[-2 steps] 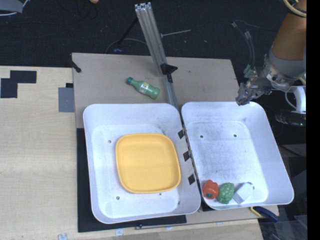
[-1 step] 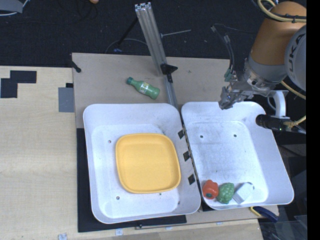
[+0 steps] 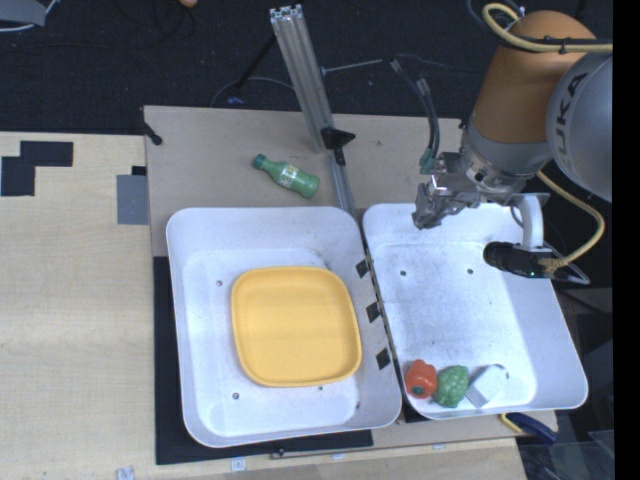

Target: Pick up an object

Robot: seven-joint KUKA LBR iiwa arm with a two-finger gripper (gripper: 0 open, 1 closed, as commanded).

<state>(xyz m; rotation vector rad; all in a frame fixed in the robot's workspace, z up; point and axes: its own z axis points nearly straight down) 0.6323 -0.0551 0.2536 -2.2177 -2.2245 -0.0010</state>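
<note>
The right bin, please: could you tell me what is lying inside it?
In the right bin, three small things sit together in the near corner: a red-orange pepper, a green vegetable and a white block. The end effector hangs over the far edge.

Even, moderate overhead light, soft shadows, slightly grainy focus, and a dark, dim background.

Enters from the right, orange band above the wrist. End effector (image 3: 432, 215) points down, nothing visibly gripped.

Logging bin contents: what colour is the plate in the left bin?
Yellow plate, clearest in the camera view.
</note>
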